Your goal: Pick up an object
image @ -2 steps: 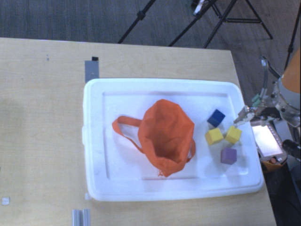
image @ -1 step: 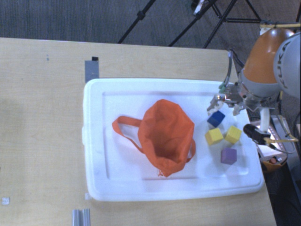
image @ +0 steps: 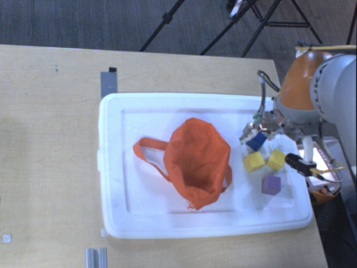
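Tool at right of frame sits on blue block, grip state unclear; block looks light, rigid, best pinched across flat sides.

gripper over blue block | orange bag mid-bin | two yellow blocks, purple block right

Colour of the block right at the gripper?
Blue: the blue block at the gripper, seen in the camera view.
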You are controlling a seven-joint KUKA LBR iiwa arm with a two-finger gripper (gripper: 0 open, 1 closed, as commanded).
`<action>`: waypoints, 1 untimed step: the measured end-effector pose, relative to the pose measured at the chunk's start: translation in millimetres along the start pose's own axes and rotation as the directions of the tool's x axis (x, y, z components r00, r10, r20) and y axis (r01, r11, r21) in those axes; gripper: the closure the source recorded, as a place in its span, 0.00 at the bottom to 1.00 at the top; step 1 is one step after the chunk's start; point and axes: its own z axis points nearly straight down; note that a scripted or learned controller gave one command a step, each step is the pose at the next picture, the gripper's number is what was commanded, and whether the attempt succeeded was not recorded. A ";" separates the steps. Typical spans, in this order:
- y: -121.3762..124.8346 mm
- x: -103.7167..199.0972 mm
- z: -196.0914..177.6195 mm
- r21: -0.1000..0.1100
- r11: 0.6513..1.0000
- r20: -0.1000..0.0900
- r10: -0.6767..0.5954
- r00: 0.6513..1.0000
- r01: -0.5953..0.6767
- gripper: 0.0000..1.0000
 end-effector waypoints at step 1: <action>2.1 1.2 -11.9 -0.005 1.000 0.000 -0.002 1.000 0.002 1.00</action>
